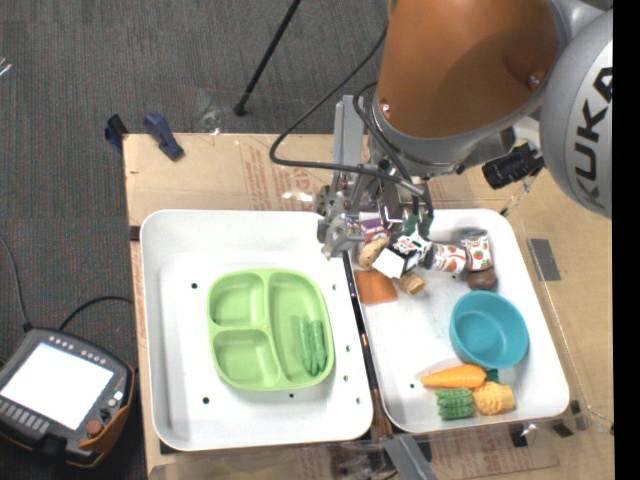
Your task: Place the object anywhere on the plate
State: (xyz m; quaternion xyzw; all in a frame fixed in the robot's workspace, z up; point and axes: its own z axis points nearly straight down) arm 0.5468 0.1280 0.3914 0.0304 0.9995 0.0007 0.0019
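A light green divided plate [262,330] lies in the left bin [175,268]. A green pea pod [313,345] rests in the plate's long right compartment. My gripper [362,230] hangs low over the far left corner of the right bin [535,368], just right of the wall between the bins. Right under and beside it sits a crowded heap: a purple item [374,230], a beige piece [372,253], a black-and-white carton [402,254], a red-and-white can [462,255] and a brown piece [412,284]. The arm's big orange wrist hides whatever lies behind the heap.
An orange-brown slab [376,287] lies near the divider. A blue bowl [488,330] stands mid-right, a dark brown lump [482,280] behind it. A carrot [455,376], a green vegetable [455,404] and corn [494,399] lie at the front. A tablet [60,393] sits off the bench, lower left.
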